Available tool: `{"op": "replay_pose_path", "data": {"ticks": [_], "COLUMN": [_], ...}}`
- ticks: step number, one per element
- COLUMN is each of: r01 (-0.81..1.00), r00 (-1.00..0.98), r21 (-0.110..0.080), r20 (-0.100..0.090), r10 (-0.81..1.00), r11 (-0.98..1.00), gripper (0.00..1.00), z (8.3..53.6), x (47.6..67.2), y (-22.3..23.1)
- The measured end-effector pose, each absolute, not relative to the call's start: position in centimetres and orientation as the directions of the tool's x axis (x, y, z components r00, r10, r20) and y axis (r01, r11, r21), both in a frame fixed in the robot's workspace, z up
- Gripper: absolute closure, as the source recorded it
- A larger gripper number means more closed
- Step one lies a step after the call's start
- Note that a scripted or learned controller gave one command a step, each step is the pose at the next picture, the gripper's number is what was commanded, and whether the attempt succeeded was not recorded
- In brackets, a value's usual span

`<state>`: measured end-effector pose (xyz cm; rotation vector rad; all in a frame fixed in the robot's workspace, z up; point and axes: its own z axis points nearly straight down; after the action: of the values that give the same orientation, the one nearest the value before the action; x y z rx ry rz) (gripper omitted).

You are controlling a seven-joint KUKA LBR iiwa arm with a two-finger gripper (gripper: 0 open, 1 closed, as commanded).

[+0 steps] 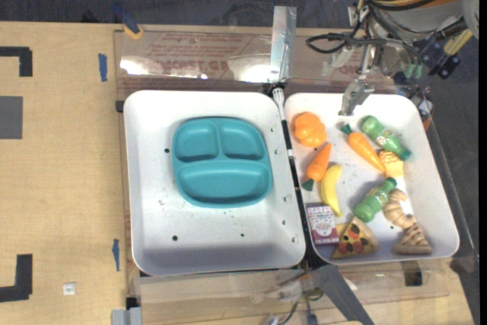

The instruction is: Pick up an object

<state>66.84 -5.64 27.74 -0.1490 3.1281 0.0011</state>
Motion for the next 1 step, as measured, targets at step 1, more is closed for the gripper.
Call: {"op": "replay_pose_path", "data": {"ticks": [1], "r01": [-0.114], "r00": [-0.993], "r21": [-0.002], "r20": [-0.011], "r10": [-0.114], "r11": [0.994], "gripper": [0.00], "z": [11.74], "x": [63.18], "y": [-9.85]}}
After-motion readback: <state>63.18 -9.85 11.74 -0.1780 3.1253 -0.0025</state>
